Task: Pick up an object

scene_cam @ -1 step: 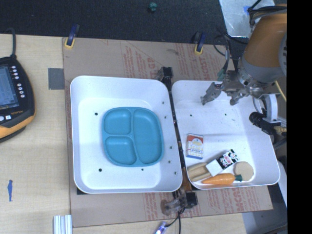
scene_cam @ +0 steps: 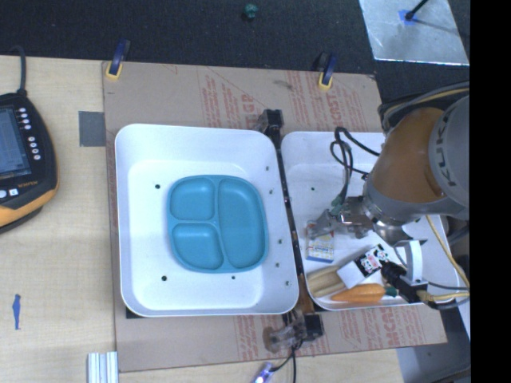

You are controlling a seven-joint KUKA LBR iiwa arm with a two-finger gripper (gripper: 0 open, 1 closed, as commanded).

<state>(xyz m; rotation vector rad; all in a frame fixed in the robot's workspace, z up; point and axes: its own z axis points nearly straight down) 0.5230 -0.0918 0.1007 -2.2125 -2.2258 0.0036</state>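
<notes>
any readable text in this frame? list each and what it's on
Red print repeated along the cardboard sheet edges: too blurred to read.
Letters on the grey arm: cut off and unclear, not readable.
Small packet in the right bin: print too small to read.
Pendant screen: nothing legible.

Even overhead light, soft shadows; mild glare on white bins; slightly soft focus.

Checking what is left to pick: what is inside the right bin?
In the right bin: an orange carrot-like piece, a wooden block and a small card. The arm covers the bin's middle, hiding whatever lies beneath.
</notes>
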